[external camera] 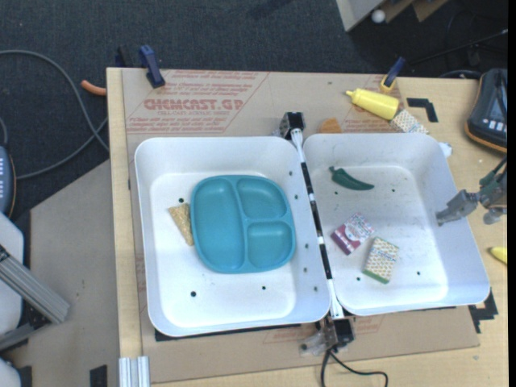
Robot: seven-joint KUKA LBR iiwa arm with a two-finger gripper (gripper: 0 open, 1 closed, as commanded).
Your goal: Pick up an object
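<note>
The worktop (242, 103) carries my two white bins side by side. The left bin (153, 216) holds a teal divided plate (242, 222) near its middle, with a tan sponge (182, 221) tucked against the plate's left side. In the right bin (435, 272) lie a green-edged sponge (380, 260) and a small maroon packet (351, 234) toward the near edge, close together, and a green pepper (350, 179) toward the far edge. My tool (472, 203) sits at the right bin's right rim, carrying nothing; I cannot tell how it is set.
</note>
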